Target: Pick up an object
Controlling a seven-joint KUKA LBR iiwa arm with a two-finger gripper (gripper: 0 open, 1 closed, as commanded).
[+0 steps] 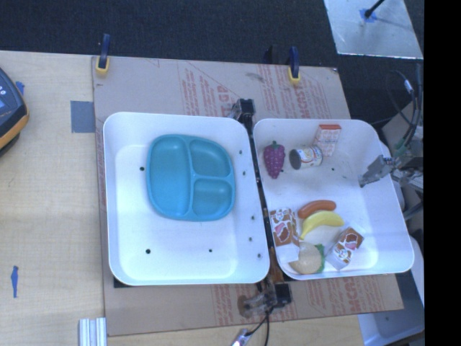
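Observation:
The right bin [374, 215] holds a purple grape bunch [274, 158], a small can [306, 156] on its side, a small red and white carton [328, 138], a sausage [317, 208], a yellow banana [321, 223], a brown and white packet [284, 225], a pale round food piece [308, 259] and a second small carton [343, 248]. My gripper [374, 170] hangs over the right rim of this bin, apart from every item.
The left bin [122, 193] holds a blue divided plate [191, 177]. Both bins rest on a cardboard sheet [209, 85] held by clamps. A yellow and black device [11, 114] lies at the far left of the bench.

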